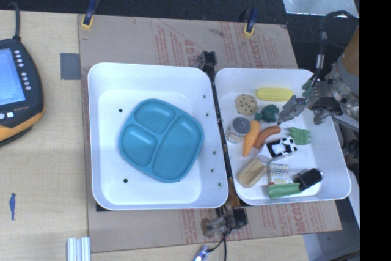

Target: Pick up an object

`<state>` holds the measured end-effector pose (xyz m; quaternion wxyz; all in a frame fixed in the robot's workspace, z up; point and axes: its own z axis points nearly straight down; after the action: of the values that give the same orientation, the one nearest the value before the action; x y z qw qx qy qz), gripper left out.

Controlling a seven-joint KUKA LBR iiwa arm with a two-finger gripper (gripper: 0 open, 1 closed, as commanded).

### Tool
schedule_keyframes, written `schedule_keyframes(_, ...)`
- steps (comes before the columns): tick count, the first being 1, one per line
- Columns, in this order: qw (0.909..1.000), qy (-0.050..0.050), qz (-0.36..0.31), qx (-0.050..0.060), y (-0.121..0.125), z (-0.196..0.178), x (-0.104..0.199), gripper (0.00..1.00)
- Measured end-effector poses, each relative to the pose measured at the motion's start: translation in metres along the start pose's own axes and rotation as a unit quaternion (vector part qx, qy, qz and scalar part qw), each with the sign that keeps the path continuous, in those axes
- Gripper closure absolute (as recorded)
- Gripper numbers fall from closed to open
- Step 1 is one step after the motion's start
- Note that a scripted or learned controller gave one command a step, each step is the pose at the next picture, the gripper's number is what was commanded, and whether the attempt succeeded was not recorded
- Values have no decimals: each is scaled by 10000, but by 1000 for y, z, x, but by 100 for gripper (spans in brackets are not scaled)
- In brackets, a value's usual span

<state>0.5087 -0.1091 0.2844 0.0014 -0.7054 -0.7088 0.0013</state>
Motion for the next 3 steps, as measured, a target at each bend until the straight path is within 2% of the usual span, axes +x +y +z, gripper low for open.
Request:
schedule_keyframes(1, 10000, -5, 5, 12, 43, 105, -30, 0)
schedule_keyframes(2, 10000, -6, 3, -3, 65, 162, -16, 0)
schedule_keyframes(3, 10000, -1, 4, 14, 64, 193, -19, 0)
